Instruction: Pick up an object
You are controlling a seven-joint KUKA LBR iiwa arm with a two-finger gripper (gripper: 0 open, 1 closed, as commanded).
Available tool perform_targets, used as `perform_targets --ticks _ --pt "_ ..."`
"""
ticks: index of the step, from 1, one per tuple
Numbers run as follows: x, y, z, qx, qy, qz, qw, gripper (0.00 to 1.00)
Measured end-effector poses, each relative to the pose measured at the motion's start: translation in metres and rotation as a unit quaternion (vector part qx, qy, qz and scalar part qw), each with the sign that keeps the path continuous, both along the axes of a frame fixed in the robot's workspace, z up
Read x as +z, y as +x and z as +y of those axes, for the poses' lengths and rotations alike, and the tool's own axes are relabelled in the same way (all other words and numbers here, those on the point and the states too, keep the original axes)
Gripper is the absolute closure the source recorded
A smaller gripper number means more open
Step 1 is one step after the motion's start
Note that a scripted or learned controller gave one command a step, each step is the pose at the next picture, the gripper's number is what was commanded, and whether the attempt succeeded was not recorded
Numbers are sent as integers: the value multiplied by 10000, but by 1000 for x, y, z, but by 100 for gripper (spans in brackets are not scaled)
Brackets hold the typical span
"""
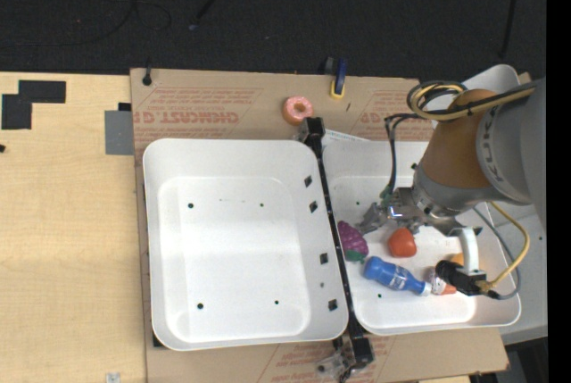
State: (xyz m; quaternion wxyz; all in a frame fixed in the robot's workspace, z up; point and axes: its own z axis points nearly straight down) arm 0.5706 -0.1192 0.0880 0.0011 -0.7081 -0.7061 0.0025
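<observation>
The claw point(390, 213), whether open or closed I cannot tell, hangs low in the right bin point(375, 319), with the red ball point(402, 242) just below it and the blue bottle point(393, 275) lying slantwise beyond.

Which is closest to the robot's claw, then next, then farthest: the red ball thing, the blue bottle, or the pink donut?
Measured from the gripper in the camera view:
1. Red ball-like toy, just below the gripper in the right bin.
2. Blue bottle, lower in the same bin.
3. Pink donut, outside the bins, on the cardboard above them.
</observation>
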Motion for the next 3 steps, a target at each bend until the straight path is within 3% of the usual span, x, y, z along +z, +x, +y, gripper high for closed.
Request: perform_targets --ticks 1,2,3 --pt "9 2 0 -12 14 -2 10000 100" --pt "151 35 98 74 28 -99 9999 100" --pt "294 57 104 29 7 -108 9999 100"
